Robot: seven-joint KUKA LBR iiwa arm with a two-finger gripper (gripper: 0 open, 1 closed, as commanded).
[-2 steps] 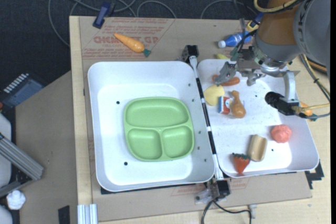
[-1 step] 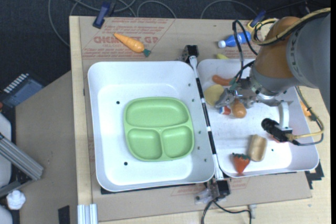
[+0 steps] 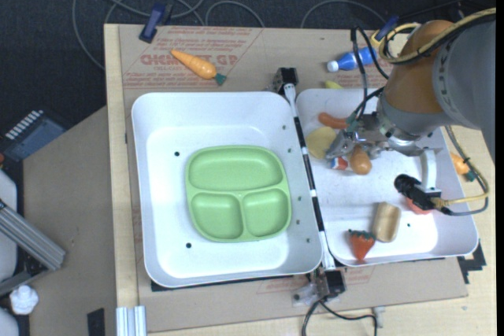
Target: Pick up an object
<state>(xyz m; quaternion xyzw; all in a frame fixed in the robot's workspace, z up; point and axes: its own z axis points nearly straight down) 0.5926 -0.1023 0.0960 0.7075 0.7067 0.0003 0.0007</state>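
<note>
So the grey arm's jaws (image 3: 352,144) are sitting low in the right white bin (image 3: 441,244), right over a small tan and red toy (image 3: 358,163) beside a pale yellow round piece (image 3: 319,142); can't tell if they're apart or clamped. A green three-section plastic tray (image 3: 237,192) is lying in the left white bin (image 3: 157,248), and an orange toy carrot (image 3: 196,64) is resting on the table (image 3: 118,169).

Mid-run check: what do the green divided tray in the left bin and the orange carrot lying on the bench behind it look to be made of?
The green three-compartment tray looks like moulded plastic: one even colour, rounded walls, a soft matte sheen. The orange carrot with a green tip is probably a plastic toy, going by its smooth, evenly coloured surface, though it is small here, so rubber or foam cannot be ruled out. The bench beneath it looks like printed cardboard.
</note>
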